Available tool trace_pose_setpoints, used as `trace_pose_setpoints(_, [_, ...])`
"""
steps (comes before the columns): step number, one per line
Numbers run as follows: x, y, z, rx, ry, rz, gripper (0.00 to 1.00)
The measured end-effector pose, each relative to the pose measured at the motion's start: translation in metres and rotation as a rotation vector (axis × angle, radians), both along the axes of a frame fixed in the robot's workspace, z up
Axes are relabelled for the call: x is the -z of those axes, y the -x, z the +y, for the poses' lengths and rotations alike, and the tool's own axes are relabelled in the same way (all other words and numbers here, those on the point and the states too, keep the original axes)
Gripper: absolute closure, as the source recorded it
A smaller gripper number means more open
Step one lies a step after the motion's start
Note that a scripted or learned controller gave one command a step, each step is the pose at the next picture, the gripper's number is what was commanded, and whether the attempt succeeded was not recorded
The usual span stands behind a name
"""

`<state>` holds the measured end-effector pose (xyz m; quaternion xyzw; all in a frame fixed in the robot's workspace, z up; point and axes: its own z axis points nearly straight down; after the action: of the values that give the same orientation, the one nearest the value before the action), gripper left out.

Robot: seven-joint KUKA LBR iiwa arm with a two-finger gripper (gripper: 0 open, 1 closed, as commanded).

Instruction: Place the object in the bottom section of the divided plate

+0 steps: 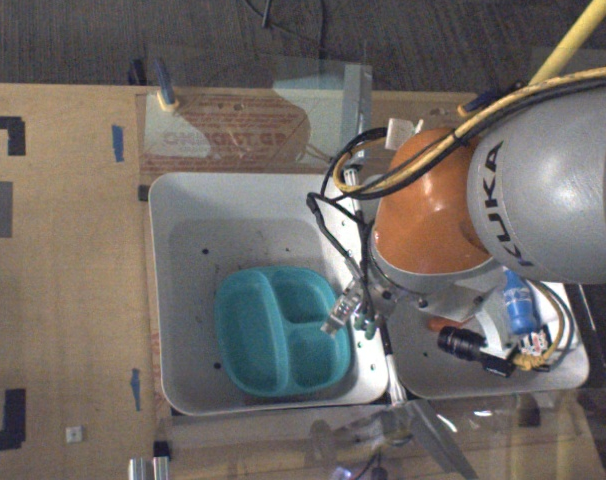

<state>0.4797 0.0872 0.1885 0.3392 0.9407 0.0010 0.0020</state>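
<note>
My claw (343,313) hangs over the 3 o'clock rim of the teal, three-compartment plastic plate (258,338). I cannot tell whether it is apart or together, or whether it carries anything.

The plate lies in the shallow white left bin (183,258) on the wooden surface (63,268), toward the bin's 5 o'clock corner. Its compartments look bare. I take the small compartment at the plate's 5 o'clock (315,356) as the bottom section.

To do this well, I should shift toward 6 o'clock until I am centred over that compartment. I should clear the dividing ridge, descend low and only then release.

The white right bin (575,373) holds a blue-and-white bottle-shaped object (520,306), probably the thing to place, at its 12 o'clock. A small orange-red piece (435,323) lies at its 9 o'clock.
</note>
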Motion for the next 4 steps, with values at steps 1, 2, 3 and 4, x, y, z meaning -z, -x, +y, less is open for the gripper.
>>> trace_pose_setpoints(1, [0.073,-0.007,0.007,0.334,-0.01,-0.016,1.0])
trace_pose_setpoints(2, [0.004,0.0,-0.089,0.398,0.0,0.003,1.0])
trace_pose_setpoints(3, [-0.05,0.0,-0.052,0.194,0.0,0.0,1.0])
trace_pose_setpoints(4, [-0.12,-0.001,-0.077,0.244,0.0,0.001,1.0])
